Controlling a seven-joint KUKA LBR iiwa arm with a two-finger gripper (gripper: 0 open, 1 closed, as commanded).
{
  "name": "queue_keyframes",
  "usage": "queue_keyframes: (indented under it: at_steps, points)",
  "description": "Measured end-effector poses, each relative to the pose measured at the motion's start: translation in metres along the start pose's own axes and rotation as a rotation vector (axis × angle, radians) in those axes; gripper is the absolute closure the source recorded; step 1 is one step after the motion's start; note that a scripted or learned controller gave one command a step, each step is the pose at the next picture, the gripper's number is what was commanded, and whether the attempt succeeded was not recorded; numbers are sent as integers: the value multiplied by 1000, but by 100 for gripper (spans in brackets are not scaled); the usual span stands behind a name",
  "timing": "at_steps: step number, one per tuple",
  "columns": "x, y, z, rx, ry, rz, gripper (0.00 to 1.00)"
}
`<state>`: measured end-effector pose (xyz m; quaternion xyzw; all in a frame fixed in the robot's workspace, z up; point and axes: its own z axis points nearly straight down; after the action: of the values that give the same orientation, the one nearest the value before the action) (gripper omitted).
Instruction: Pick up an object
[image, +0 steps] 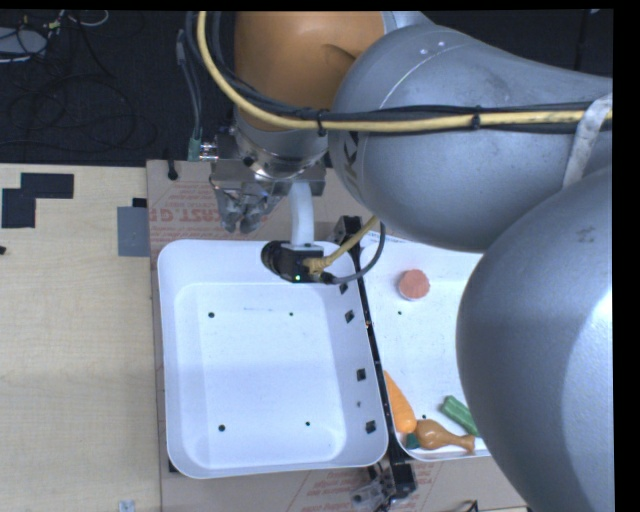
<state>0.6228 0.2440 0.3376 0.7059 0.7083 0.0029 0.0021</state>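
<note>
Holding a carrot (399, 403), the right bin (430, 330) adjoins the left bin (190, 300).

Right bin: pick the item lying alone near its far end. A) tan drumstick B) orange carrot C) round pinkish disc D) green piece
C: the round pinkish disc sits by itself toward the far end of the right bin, while the carrot, drumstick and green piece cluster at the near edge.
</note>
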Motion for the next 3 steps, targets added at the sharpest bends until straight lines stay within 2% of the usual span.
queue_keyframes:
  at_steps: [1, 2, 3]
  points:
    - [1, -3, -4, 13, -4, -7, 100]
    - [1, -4, -13, 16, -6, -14, 100]
    - [-1, -55, -1, 14, -4, 1, 100]
